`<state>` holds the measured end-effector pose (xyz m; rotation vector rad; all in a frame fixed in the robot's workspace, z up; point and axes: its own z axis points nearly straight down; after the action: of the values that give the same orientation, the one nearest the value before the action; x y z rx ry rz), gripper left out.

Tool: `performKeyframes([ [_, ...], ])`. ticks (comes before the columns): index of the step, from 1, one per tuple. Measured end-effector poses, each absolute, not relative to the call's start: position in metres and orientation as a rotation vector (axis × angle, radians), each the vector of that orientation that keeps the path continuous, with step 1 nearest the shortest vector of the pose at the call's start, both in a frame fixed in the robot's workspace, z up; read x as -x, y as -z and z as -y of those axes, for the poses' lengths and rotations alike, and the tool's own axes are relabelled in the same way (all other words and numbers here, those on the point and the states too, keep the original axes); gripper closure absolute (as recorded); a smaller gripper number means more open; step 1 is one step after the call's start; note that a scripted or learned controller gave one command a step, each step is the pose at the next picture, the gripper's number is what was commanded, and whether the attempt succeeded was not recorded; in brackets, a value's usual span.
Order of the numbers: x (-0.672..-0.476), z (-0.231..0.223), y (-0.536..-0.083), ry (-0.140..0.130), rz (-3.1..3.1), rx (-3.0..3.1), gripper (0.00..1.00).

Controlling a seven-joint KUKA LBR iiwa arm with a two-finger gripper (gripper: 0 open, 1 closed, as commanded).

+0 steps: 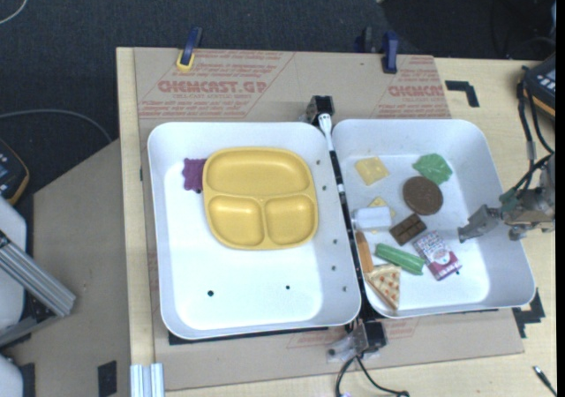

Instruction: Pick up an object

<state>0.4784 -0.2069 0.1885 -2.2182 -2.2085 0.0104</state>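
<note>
Tool (477, 225) sat low over the right bin (494, 285) near its right edge, and honestly I couldn't tell how it was set. Objects were all piled toward that bin's left: brown disc (423, 195), green piece (433, 167), yellow square (372, 170), pizza slice (385, 285) and a green stick (399, 256). Left bin (252, 294) had a yellow divided tray (260, 197) with a purple bit (193, 174) touching its left side.

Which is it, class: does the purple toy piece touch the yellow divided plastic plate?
Touching. In the camera view, the purple toy piece meets the left rim of the yellow divided plastic plate with no white bin floor between them.
</note>
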Motion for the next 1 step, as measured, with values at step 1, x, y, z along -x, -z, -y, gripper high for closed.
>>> performKeyframes([
  [1, -0.4818, 0.2066, -0.1946, -0.001, 2.221, 2.222, 0.00],
])
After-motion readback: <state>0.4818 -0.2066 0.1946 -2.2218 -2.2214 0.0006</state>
